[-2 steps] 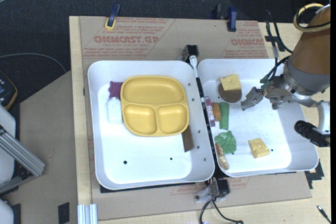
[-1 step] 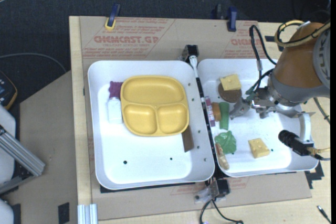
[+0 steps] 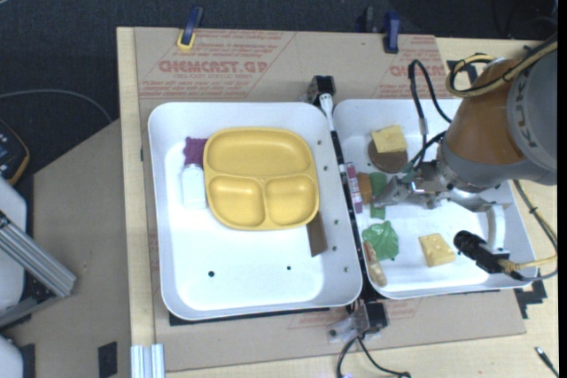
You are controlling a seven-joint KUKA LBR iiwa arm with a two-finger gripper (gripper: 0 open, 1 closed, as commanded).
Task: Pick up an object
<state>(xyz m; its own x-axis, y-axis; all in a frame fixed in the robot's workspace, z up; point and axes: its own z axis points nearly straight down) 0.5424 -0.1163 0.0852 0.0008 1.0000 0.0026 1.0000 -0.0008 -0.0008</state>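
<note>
**Arm low over the right bin**

Nearest the camera, a yellow cube (image 3: 436, 249) and a green piece (image 3: 382, 239) are seen on the right bin (image 3: 461, 283) floor. Just beyond, the gripper (image 3: 396, 193) is set low by the green piece; whether anything is pinched cannot be told. Farther back, a tan block (image 3: 388, 141) is seen. In the left bin (image 3: 168, 217), a yellow tray (image 3: 261, 177) is laid.

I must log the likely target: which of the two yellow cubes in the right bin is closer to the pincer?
The upper cube, beside the brown disc, seems closer to the pincer. The lower cube lies toward the bin's front edge.
</note>
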